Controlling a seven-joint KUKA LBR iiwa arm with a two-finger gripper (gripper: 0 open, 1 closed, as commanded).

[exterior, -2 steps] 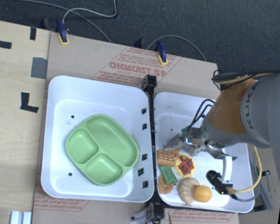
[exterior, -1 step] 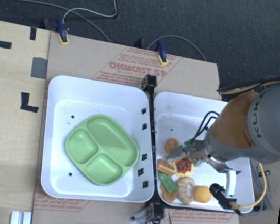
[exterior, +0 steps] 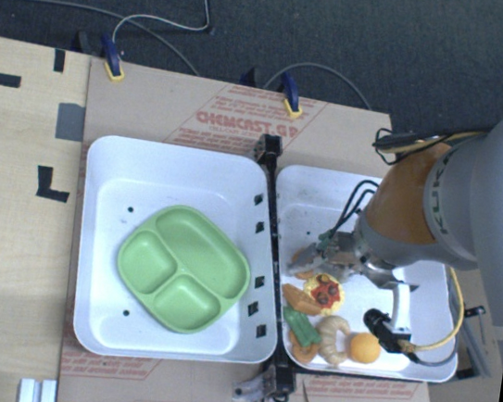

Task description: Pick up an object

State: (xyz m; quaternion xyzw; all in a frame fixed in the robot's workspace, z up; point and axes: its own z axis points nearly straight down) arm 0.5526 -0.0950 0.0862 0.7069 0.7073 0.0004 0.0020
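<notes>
Two shallow white bins sit side by side on the counter [exterior: 7,206], over a sheet of brown cardboard [exterior: 245,120]. The left bin [exterior: 112,165] holds a green divided plate [exterior: 183,268], lying flat and turned at an angle, a little near of the bin's middle.

The right bin [exterior: 428,367] holds a small heap of toy food towards its near left corner: a pizza slice [exterior: 324,292] with red spots, a brown bread-like piece [exterior: 299,299] just left of it, a green piece [exterior: 301,326] and a tan peanut-shaped piece [exterior: 335,340] nearer the front wall, and an orange ball [exterior: 363,348] just right of those.

The arm [exterior: 475,210] reaches in from the right, its orange band over the far half of the right bin. The gripper [exterior: 318,257] is low over the bin, just far of the pizza slice and perhaps touching it; the wrist hides the jaws, so whether they are wide or narrow cannot be told. Nothing is seen held between them
</notes>
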